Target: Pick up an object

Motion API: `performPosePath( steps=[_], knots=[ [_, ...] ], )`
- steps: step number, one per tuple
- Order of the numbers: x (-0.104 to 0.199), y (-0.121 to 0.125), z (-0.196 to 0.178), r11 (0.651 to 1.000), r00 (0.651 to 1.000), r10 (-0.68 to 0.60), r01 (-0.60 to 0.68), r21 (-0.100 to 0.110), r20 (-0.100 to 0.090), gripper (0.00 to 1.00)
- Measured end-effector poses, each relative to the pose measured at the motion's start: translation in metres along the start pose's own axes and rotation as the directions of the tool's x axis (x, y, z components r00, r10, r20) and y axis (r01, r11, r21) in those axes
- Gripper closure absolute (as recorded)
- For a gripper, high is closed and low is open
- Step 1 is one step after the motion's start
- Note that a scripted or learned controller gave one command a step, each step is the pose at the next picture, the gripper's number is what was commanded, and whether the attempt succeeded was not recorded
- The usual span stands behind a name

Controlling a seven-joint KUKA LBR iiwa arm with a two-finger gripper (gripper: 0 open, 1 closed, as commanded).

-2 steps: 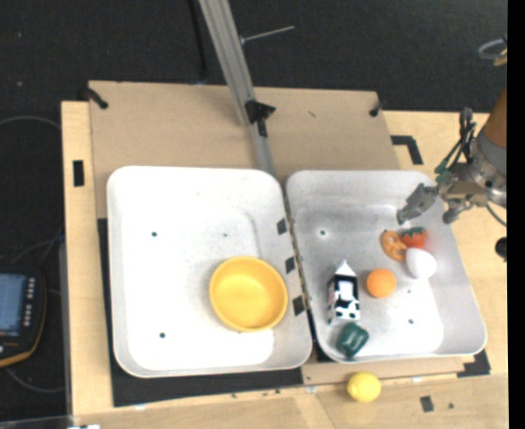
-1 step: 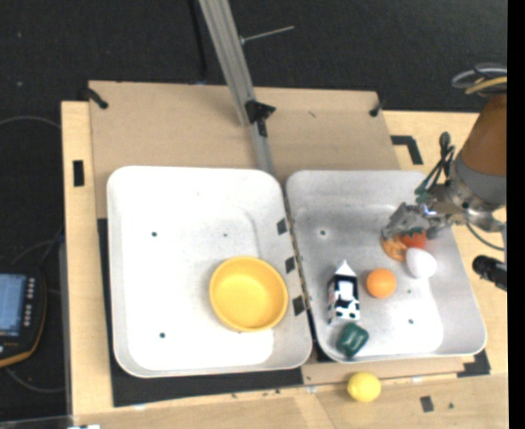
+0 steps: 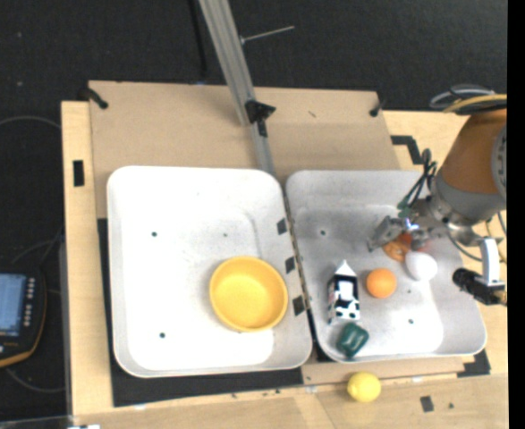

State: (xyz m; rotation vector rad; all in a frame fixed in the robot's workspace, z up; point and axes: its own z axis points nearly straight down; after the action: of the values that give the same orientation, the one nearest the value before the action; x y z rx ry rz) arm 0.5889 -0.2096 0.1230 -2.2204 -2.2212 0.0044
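The gripper [image 3: 396, 233] is seen low in the right bin [image 3: 334, 195], reached in from the right under the arm [image 3: 468, 168]. Its dark fingers are spread a little, and something small and reddish-orange, the nearest object [image 3: 396, 249], is seen just at or under the tips. Whether that object is actually caught between the fingers cannot be told; no firm hold is claimed.

The relation that matters: the object lies right below the fingertips, slightly toward the near edge of the bin, so hardly any sideways travel would be called for, only a short drop and a close. No long axis can be made out on it.

A white egg [image 3: 420, 266] is touching or just beside it on the arm's side, and could be nudged. An orange [image 3: 381, 282] sits near, a cow carton [image 3: 343, 298] and a green pepper [image 3: 351, 338] farther along. A yellow bowl [image 3: 248, 293] is parked in the left bin [image 3: 155, 222]; a lemon [image 3: 363, 387] lies outside on the bench [image 3: 199, 123].
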Motion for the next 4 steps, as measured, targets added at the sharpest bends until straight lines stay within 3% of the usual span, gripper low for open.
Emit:
performPosePath(
  steps=[1, 3, 4],
  knots=[
    [-0.001, 0.002, -0.013, 1.0, 1.0, 0.003, -0.003, -0.008, 0.001, 1.0],
    [-0.005, 0.009, -0.112, 1.0, 1.0, -0.002, 0.002, -0.005, 0.001, 1.0],
    [-0.007, 0.01, -0.144, 1.0, 1.0, -0.004, 0.004, -0.008, 0.0, 1.0]
  ],
)
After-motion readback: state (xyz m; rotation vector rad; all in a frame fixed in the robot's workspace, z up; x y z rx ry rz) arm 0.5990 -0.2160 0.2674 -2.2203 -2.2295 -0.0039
